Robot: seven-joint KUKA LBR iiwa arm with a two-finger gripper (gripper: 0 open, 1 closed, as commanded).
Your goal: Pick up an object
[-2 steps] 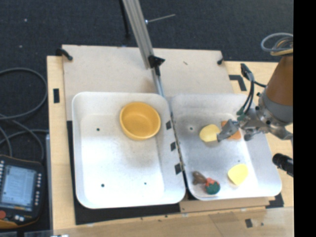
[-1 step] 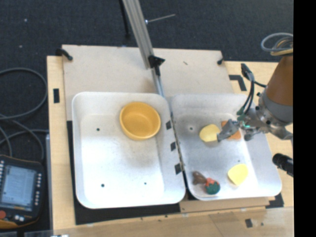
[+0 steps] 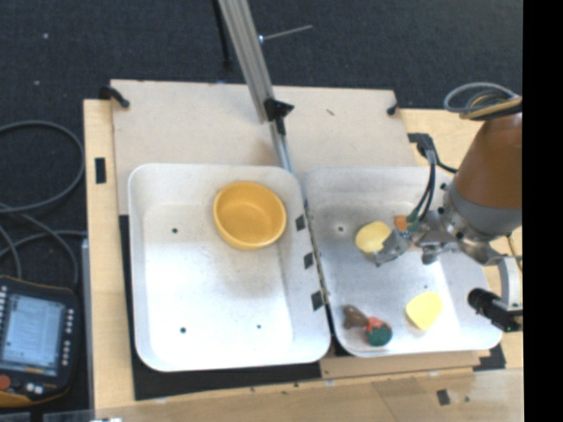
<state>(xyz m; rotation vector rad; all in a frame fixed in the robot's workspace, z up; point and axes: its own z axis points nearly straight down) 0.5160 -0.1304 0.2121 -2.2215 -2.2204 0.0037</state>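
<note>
Arm low from right, tool [image 3: 384, 251] down

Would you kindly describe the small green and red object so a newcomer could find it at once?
Start at the right bin of the two white bins. Follow its near edge to the small brown piece; the green and red object sits against it. It is darker and smaller than the two pale yellow lumps.
</note>
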